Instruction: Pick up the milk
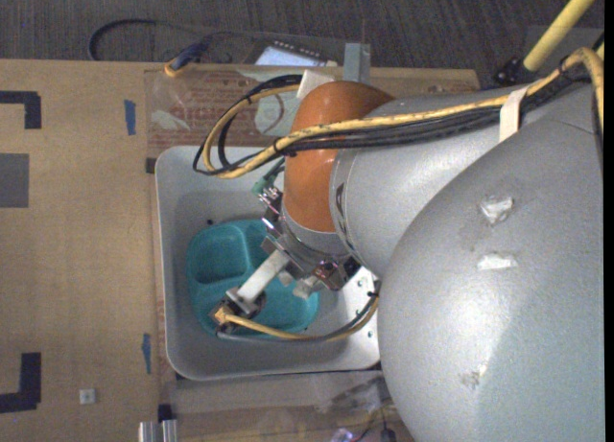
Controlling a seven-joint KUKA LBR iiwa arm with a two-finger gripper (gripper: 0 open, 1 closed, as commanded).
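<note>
1. Counter (86, 239): a brown, board-like surface that takes up the left of the camera view. Black angled tape marks (21, 109) lie near its left edge, one towards the top and one towards the bottom, with a grey square (11, 179) between them. Two short strips of blue tape (129, 116) lie further right, just beside the bin's left side, one above it and one low down.

2. Bin (165, 267): a shallow white bin that rests on the counter. Its left wall and lower rim are visible. Its right part is hidden under the arm.

3. Teal tray (219, 256): a moulded dish with separate compartments. It lies flat on the bin floor, in the left half of the bin and near the lower wall. Its right portion is covered by the robot.

4. Hand (305, 277): located over the right part of the teal tray, directly below the wrist. The wrist covers the hand from above, so its state (wide, narrow or holding an item) cannot be told.

5. Orange band (321, 157): sits above the wrist, over the middle of the bin. Yellow and black cables (413, 124) run across it.

6. Arm (499, 267): the grey body fills the right of the view and reaches in from that side.

7. Milk: its position cannot be told from this view.
</note>
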